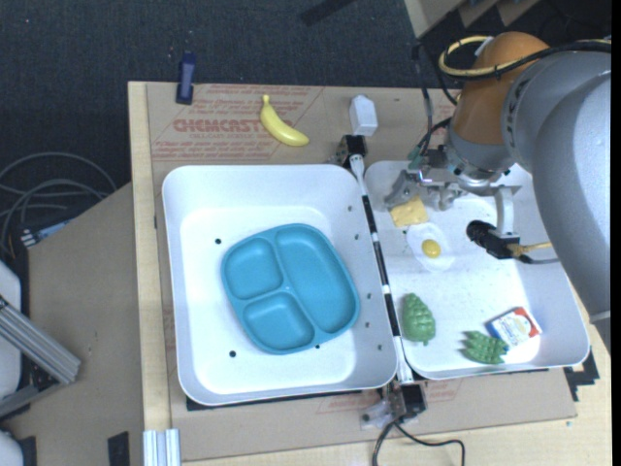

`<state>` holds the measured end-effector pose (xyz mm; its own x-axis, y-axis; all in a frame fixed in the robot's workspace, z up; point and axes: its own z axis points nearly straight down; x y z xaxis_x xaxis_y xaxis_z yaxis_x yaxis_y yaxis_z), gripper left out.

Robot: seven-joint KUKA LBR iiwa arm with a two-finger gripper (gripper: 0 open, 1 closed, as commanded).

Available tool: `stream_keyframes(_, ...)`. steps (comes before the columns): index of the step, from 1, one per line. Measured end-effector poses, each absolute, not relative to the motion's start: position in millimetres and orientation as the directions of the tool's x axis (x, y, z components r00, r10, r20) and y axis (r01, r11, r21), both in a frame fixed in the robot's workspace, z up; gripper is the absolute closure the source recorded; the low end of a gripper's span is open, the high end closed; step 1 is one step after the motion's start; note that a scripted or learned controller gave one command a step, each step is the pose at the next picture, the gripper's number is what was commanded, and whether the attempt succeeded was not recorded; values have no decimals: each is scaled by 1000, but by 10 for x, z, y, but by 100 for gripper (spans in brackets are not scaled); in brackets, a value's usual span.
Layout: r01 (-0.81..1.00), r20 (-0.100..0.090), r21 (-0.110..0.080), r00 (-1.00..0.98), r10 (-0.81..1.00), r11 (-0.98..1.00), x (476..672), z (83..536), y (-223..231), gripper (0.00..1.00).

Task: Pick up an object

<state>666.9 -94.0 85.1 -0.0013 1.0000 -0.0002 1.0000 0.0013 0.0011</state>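
Observation:
My gripper (424, 190) hangs low over the far left corner of the right bin (553, 294), reaching in from the right under the orange-banded wrist. Just below it lies a pale yellow cheese-like wedge (408, 213), partly covered by the gripper. A toy fried egg (430, 249) sits a little nearer. Toward the front of the same bin are a green bumpy fruit (418, 317), a green leafy piece (482, 347) and a small white carton with red and blue print (512, 325).
The left bin (194, 212) holds a blue divided plate (288, 286). Behind the bins on the bench lie a toy banana (281, 124), a white block (363, 115) and a small blue object (185, 77). A black cable part (485, 235) hangs over the right bin.

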Motion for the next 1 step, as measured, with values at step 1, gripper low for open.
stream_keyframes(1,1000,-1,1,-1,1000,1,6666,849,-999,0)
